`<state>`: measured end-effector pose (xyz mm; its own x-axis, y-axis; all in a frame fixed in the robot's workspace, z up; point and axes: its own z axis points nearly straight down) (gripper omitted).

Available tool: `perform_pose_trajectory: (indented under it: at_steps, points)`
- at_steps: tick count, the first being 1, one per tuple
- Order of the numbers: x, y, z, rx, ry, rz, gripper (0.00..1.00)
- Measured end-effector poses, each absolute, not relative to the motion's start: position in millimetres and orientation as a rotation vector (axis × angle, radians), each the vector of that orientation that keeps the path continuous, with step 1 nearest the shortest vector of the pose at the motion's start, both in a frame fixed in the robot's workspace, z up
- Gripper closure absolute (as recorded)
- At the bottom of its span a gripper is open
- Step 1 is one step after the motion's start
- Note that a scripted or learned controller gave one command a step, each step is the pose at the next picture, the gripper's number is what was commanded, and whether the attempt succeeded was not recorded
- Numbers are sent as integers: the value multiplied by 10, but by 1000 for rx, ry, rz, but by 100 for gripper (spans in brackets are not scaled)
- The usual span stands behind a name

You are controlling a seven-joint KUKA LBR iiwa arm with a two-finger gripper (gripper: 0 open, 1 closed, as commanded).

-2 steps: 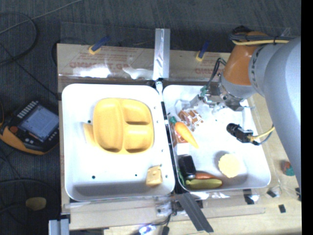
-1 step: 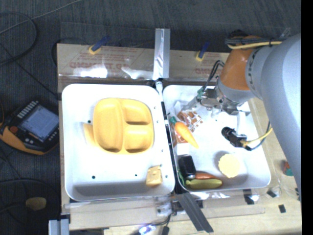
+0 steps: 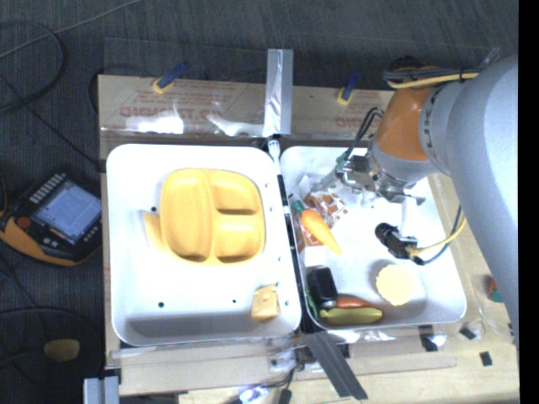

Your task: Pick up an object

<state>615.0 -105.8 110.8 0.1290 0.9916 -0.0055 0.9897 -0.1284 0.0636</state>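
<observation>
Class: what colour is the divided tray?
The divided tray is yellow, shown in the camera view.

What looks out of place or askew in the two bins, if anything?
Nothing is clearly wrong. The yellow divided tray lies a little crooked in the left bin, and in the right bin the orange carrot lies slantwise beside a crumpled packet.

A yellow divided plastic tray [image 3: 210, 215] lies in the left white bin [image 3: 135, 297]; an orange plastic carrot [image 3: 320, 230] lies in the right white bin [image 3: 362, 255].
</observation>
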Motion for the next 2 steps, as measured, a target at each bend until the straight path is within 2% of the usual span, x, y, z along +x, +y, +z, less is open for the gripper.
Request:
perform_pose_trajectory:
  at_steps: [1, 2]
  points:
    - [6242, -1041, 1102, 2326, 2053, 42, 0]
    - [6543, -1128, 1108, 1937, 2431, 25, 0]
